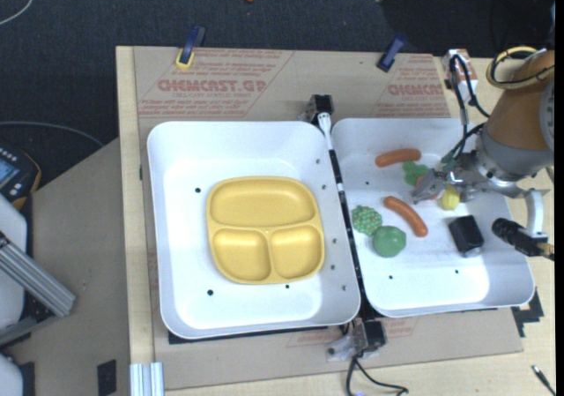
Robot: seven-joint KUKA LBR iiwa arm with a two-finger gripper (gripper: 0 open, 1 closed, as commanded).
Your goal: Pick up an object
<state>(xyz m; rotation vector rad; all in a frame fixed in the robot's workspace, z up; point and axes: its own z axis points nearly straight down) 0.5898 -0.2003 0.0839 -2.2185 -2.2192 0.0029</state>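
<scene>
A brown board-topped bench bears two white bins, left and right, touching side by side.

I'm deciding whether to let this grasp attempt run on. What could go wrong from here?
1. The gripper sits low in the right bin among crowded items: a green piece, a yellow piece and two sausages. It may nudge neighbours or pinch two at once.
2. The sausages are round, so one could roll or slip free.
3. The black block lies near the wrist and might get knocked.
</scene>
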